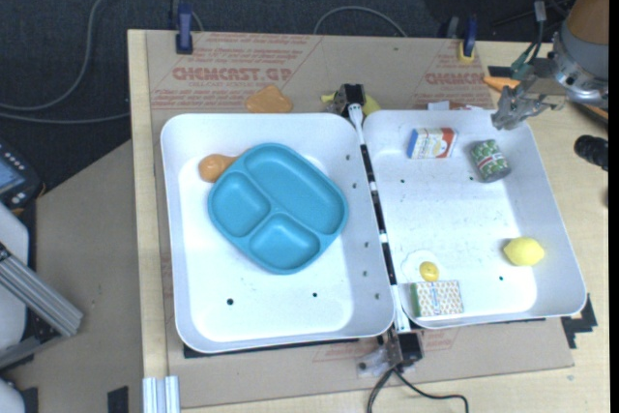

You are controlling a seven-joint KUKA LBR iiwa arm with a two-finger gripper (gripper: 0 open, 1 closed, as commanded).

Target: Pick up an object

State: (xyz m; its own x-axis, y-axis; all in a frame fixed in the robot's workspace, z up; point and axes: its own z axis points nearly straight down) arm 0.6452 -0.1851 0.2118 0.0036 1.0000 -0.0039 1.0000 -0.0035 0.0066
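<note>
1. The end effector (510,114) hovers over the right white bin's (464,218) far right corner; its state is unclear.
2. A green patterned cylindrical can (489,160) lies just beside it, inside that bin.

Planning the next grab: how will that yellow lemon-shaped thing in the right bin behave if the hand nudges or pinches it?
The yellow lemon looks rounded and smooth, so it will probably roll on a nudge and may slip from a pinch. It lies alone near the right bin's edge, so it could skid against the wall.
</note>
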